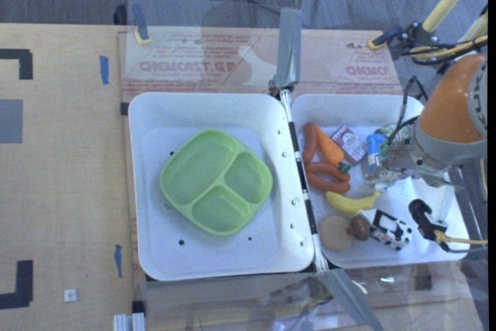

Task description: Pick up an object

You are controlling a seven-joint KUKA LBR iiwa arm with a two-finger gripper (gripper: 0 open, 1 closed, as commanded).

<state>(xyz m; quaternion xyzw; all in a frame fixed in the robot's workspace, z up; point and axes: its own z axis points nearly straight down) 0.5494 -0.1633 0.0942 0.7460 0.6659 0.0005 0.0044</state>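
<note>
Left bin (143, 128): one green divided plate (217, 181), flat, roughly central. Nothing else in it.

Right bin (349, 101): crowded. Against its left wall, red sausages (325, 178) with a carrot (328, 146) lying across them. Below those, a banana (353, 201). Then a tan disc (335, 232) touching a brown lump (359, 226). Small box (350, 143) sits just beside the carrot tip, and a blue piece (376, 143) is just right of it. Black-and-white toy (390, 231) near the front wall.

Gripper (384, 167): low over the middle of the right bin, between the blue piece and the banana's right end. How wide it stands: cannot tell, the wrist hides it. Nothing visibly held.

Likely target, judging by position: banana, box or blue piece, all close by.

Risks:
- items packed close, so a descent may land on two at once or wedge between them
- banana is curved and smooth, may roll out of a pinch
- closing off-centre would nudge the box into the carrot rather than lift it
</note>
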